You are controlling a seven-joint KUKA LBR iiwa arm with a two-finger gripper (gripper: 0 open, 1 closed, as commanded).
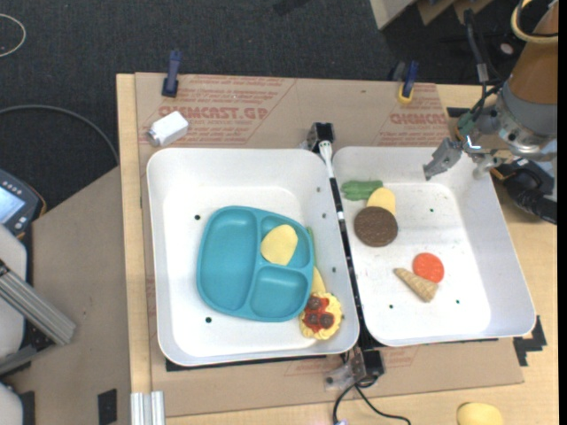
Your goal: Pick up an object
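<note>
Right bin (483, 264): one brown cookie (376, 227) at centre-left, one green piece (360, 189) and one yellow piece (382, 201) at its 12 o'clock, one orange disc (429, 266), one cone (416, 283) at 5. Gripper (461, 159) at bin's 1 o'clock, fingers spread, empty. Left bin (168, 237): one blue tray (235, 268).

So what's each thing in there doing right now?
End effector: above right bin's far edge, holding nothing visible.
Blue tray: flat in left bin.
Yellow piece: on tray.
Cookie: flat, touching yellow chip.
Cone: lying on its side.
</note>
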